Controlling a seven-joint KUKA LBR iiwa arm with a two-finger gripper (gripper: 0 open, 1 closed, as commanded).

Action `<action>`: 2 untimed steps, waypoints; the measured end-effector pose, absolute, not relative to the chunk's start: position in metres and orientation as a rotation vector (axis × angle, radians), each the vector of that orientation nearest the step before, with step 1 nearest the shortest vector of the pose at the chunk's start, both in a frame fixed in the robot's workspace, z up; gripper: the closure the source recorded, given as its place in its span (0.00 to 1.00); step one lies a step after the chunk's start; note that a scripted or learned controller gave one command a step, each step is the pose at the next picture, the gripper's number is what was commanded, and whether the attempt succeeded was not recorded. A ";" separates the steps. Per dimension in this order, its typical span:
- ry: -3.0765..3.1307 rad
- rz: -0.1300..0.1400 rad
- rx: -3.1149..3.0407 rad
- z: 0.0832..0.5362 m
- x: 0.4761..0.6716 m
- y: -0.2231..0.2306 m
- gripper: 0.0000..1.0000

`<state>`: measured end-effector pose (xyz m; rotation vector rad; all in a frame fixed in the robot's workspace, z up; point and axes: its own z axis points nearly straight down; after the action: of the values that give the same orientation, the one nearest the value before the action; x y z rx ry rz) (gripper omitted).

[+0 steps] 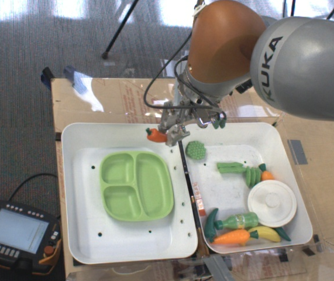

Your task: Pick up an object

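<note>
My gripper [172, 134] hangs over the far edge of the left bin [82, 151], near the wall shared by the two bins. A small red toy pepper [155, 135] with a green stem sticks out to the left from between its fingers, and the gripper is shut on its right end. The pepper is off the bin floor. A light green divided plate [136, 186] lies flat in the middle of the left bin, nearer than the gripper.
The right bin [289, 157] holds a round green toy [195, 150], a green vegetable [231, 167], a pea pod [252, 175], a white bowl [271, 202], a green bottle [237, 221], a carrot [234, 237] and a banana [266, 233]. A teach pendant [14, 233] lies on the floor, lower left.
</note>
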<state>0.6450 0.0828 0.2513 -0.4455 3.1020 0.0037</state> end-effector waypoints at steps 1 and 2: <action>3.106 0.003 -0.445 0.249 0.644 0.082 0.00; 3.100 -0.002 -0.458 0.292 0.646 -0.004 0.00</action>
<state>0.6456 -0.0036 0.2921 -0.4577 3.0999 -0.0022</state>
